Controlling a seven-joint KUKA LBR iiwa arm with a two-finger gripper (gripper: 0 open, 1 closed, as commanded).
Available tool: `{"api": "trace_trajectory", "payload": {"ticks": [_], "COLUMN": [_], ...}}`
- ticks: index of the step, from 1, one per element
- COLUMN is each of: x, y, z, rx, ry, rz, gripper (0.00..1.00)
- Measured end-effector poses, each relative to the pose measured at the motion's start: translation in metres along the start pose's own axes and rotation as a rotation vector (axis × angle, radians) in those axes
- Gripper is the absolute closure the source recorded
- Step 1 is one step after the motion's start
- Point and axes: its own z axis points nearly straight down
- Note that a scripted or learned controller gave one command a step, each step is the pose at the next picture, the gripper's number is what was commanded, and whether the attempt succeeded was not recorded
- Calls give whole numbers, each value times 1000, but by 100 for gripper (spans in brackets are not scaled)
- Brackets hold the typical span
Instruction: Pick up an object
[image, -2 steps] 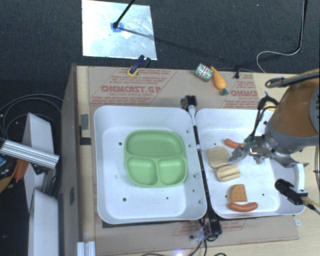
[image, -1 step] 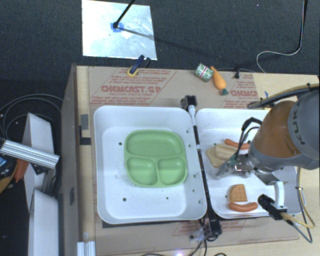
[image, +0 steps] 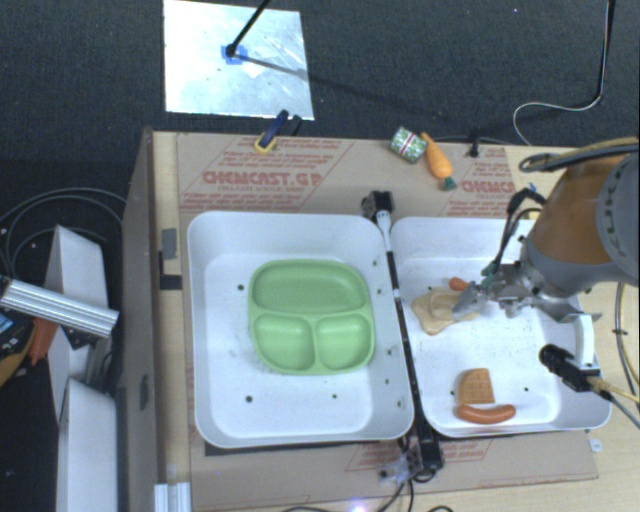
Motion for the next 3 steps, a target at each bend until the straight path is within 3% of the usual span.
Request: {"api": "trace_trajectory", "payload": {"ticks": [1,2,3], "x": [27,21,4], "y": [-70,-70,24], "z": [42,42,-40], "rx": [4,2,-2], "ry": [2,1,0], "rz": [1,1,-2], "gripper": [0,0,0]}}
